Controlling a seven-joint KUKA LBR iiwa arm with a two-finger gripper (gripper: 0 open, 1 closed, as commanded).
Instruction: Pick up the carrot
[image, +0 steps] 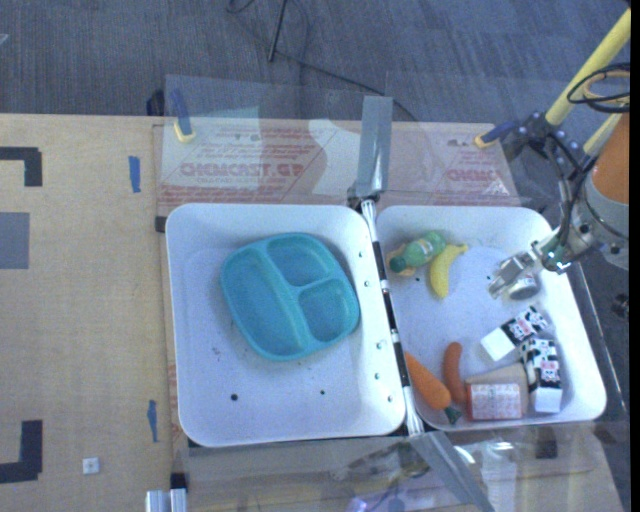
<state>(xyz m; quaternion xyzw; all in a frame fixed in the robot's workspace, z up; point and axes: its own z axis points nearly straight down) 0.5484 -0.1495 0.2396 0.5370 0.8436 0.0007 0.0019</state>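
While nothing yet sits between the fingers, the scene reads as follows.

Carrot: the tapered orange plastic carrot (428, 383) with a small green stub at its lower end lies flat in the lower left corner of the right-hand shallow white bin (470, 225), close along the bin's left wall, its thin end pointing up-left.

Neighbours: a short reddish-orange sausage-shaped toy (454, 368) lies just beside the carrot on its right; a pinkish rectangular carton (495, 400) sits right of that, near the carrot's green end.

Gripper: the metallic two-finger gripper (515, 278) hangs over the upper right part of the same bin, well apart from the carrot, below the grey arm with its orange band (612, 165) at the frame's right edge.

Fingers: cannot tell whether they are apart or together; from this slant they show as one small bright shape, and I see nothing clamped in them.

Other items: a yellow plastic banana (443, 268) and a green toy vegetable (417, 251) lie touching in the bin's upper left; black-and-white patterned small boxes (537, 357) sit at lower right.

Left bin: the other shallow white bin (200, 400) holds a teal three-compartment plastic plate (290, 295).

Progress: by my reading the pick is at its start; the carrot is untouched. Left to do: travel down-left across the bin, descend, close on the carrot, lift.

Risk: the sausage toy and the bin wall flank the carrot closely, so a grasp probably has little room.
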